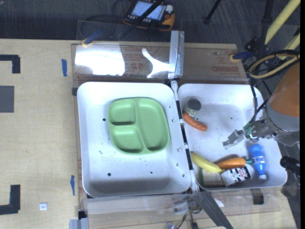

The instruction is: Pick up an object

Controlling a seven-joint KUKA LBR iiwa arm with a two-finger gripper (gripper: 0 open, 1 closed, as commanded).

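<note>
At the right of the frame, the claw hangs over the right white bin, fingers parted, holding nothing. Lower right, the blue plastic bottle touches the orange carrot and yellow banana; that crowding could make a grab slip.

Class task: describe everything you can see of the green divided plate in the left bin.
The green divided plate is a rounded square, seemingly matte plastic, with three compartments: two smaller ones on the left, one long one on the right, all bare. It lies flat, slightly turned, near the middle of the left white bin, resting on the bin floor and touching nothing else.
</note>
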